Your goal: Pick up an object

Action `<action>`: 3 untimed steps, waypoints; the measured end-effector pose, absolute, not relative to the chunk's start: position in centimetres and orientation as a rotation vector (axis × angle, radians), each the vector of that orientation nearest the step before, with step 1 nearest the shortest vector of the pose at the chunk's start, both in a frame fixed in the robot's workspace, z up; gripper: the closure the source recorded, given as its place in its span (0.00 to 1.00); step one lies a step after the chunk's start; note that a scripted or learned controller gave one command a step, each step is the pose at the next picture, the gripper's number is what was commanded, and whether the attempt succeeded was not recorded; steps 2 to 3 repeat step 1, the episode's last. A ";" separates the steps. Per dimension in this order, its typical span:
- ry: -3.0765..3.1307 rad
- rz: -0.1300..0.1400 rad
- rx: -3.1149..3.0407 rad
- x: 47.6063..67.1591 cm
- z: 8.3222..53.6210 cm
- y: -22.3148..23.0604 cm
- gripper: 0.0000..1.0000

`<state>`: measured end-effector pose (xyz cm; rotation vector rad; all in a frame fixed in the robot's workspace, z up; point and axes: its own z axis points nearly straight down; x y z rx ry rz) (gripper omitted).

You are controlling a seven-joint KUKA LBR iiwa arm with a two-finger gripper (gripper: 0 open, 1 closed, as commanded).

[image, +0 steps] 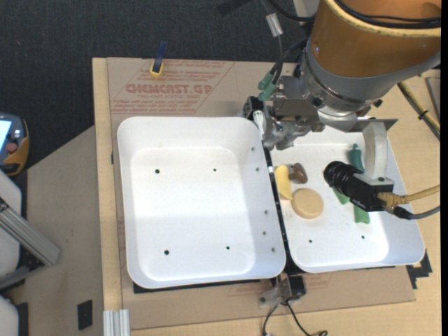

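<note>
Yellow banana-shaped piece [283, 183] lies in the right-hand bin [336, 247], just below the hand [276, 137] in the view and close to the bin's inner wall. A small brown lump [298, 173] sits beside it, touching or nearly so, on the side away from that wall. A tan round disc [307, 204] lies flat just past both, further from the hand, approx. mid-bin. Further out on the arm's side are a green strip [361, 212] and a white curved piece [376, 152]; the strip is partly hidden by robot parts. The hand hangs low over the bin's far inner corner, right by the divide btwn the two bins, w/ nothing seen held in it. Can't tell whether the hand is spread or pressed together, as the wrist hides it. The grey arm [378, 40] w/ its orange band looms above and behind the hand, coming in from the view's right. On the hand's other side is the second white bin [126, 138]. Both bins rest on a cardboard sheet [175, 86] w/ red print on the worktop; a small blue and yellow item [159, 60] stands at its far edge, well apart from the hand.
</note>
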<state>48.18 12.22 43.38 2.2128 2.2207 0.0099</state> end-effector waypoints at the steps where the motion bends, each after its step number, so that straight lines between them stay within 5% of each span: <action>1: 2.221 0.012 2.211 48.2 44.4 12.3 1.00; 3: 2.221 0.012 2.211 48.2 44.4 12.3 1.00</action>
